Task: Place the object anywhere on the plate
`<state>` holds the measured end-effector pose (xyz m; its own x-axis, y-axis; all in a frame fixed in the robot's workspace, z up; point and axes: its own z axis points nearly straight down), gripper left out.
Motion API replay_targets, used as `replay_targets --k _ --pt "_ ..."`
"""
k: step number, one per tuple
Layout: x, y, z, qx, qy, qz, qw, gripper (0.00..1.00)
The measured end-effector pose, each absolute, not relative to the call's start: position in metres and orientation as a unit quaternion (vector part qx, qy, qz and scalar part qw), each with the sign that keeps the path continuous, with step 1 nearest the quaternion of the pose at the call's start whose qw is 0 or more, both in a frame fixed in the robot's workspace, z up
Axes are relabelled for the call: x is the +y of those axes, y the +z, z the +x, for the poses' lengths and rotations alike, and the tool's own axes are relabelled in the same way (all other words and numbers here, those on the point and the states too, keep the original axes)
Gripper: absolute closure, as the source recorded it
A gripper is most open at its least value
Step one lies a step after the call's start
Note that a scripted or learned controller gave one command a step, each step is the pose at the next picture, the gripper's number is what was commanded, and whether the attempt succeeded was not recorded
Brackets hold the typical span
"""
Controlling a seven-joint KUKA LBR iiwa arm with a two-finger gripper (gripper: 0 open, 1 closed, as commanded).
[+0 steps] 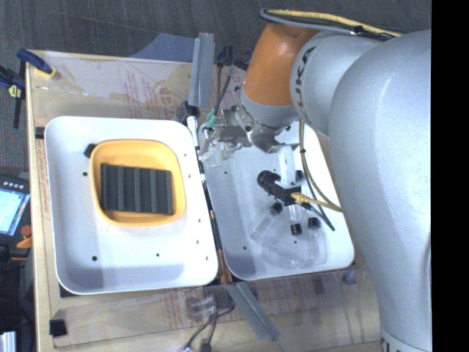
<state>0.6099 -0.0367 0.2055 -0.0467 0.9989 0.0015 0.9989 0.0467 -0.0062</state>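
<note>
Though near right bin [238, 233] rim, gripper [293, 239] beside bare floor.

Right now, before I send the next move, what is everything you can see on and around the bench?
bins: 2, white, side by side; left bin, right bin
plate: 1, yellow with a dark ribbed centre, in the left bin
clear item: 1 as far as I can tell, transparent with small black bits, in the right bin
screen device: 1, dark, lit screen, view's left edge
bench: 1, pale wood
arm: 1, grey with an orange band, over the right bin
gripper: 1, at the right bin's far left corner
</note>
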Motion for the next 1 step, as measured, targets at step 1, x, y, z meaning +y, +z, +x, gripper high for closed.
replay_targets --k 1 --pt "-0.0368 0.2058 0.6101 -0.723 0.0015 -0.69 0.002 0.0"
